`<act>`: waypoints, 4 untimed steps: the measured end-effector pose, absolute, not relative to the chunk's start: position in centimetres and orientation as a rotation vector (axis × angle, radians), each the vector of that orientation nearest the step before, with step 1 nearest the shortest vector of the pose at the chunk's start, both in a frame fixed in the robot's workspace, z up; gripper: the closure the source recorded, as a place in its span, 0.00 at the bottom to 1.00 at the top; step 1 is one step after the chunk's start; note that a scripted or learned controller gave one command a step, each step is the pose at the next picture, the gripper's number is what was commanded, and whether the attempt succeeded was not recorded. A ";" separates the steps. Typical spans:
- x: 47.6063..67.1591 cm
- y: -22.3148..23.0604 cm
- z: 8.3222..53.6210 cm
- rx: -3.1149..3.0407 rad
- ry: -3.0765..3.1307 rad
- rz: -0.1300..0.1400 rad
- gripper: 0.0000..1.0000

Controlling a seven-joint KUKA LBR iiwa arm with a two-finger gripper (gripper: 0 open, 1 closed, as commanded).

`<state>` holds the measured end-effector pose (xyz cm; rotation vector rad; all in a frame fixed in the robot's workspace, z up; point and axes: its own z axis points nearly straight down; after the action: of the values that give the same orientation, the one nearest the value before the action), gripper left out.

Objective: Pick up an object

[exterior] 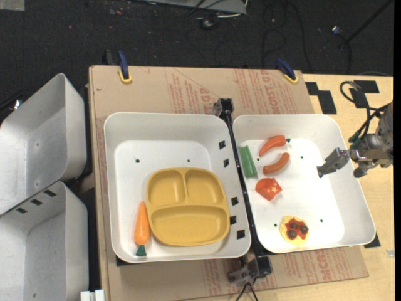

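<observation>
left bin [119,168]: yellow tray [188,207], carrot [142,224] beside it. right bin [332,137]: green piece [248,162], chilli [272,144], sausage [276,163], red piece [268,189], small pizza [294,229]. pincer [331,163] at right rim, carrying nothing; open or closed, cannot tell. pick not yet begun.

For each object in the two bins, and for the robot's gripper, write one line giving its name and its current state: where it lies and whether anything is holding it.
Yellow plastic divided plate: flat in left bin, unheld.
Orange toy carrot: lying beside plate, unheld.
Green flat bar: right bin, unheld.
Red-orange toy pepper: right bin, unheld.
Orange-brown toy sausage: right bin, unheld.
Red toy chunk: right bin, unheld.
Yellow toy pastry with dark berries: right bin, unheld.
Black two-finger gripper: over right bin, holding nothing.
</observation>
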<state>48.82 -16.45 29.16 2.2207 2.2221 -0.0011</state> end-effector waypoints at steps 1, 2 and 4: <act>49.5 -16.3 24.6 2.225 2.223 -0.004 0.00; 49.4 -16.4 18.2 2.227 2.224 -0.006 0.00; 49.8 -15.8 14.8 2.223 2.220 0.000 1.00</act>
<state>49.79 -15.79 14.83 2.2231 2.2198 -0.0003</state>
